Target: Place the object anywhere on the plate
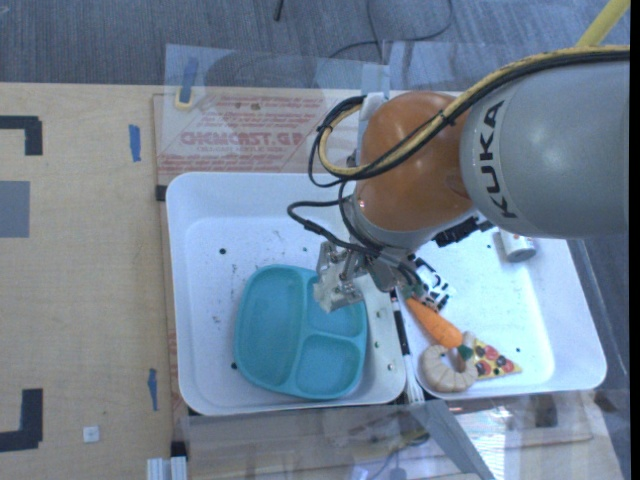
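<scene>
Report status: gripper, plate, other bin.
Gripper over teal plate, left bin; fingers unclear. Carrot, donut, pizza slice in right bin.

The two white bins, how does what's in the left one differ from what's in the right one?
The left bin holds one thing, a teal divided plate that takes up much of its floor; the right bin holds several small things: a carrot, a pizza slice, a pale round piece and a grey cylinder. The gripper is over the left bin, at the plate's upper right edge. Both bins are shallow and white.
</scene>
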Action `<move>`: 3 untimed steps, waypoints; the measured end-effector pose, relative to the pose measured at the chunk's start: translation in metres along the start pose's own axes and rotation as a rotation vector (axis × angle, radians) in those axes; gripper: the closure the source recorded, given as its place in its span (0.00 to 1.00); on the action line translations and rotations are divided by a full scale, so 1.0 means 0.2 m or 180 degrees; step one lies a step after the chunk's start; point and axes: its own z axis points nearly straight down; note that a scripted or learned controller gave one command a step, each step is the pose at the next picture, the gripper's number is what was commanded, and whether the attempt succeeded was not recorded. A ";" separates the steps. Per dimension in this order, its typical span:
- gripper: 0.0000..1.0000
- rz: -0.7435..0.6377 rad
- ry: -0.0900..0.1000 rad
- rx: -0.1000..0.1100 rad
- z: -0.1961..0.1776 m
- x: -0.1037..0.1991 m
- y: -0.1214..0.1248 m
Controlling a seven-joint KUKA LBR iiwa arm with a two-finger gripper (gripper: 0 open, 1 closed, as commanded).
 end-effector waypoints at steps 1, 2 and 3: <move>0.00 0.0000 0.0000 0.0000 0.00 0.00 0.00; 0.00 -0.0478 -0.0014 -0.0003 0.11 -0.17 0.35; 0.00 -0.1123 0.0003 -0.0004 0.08 0.06 0.66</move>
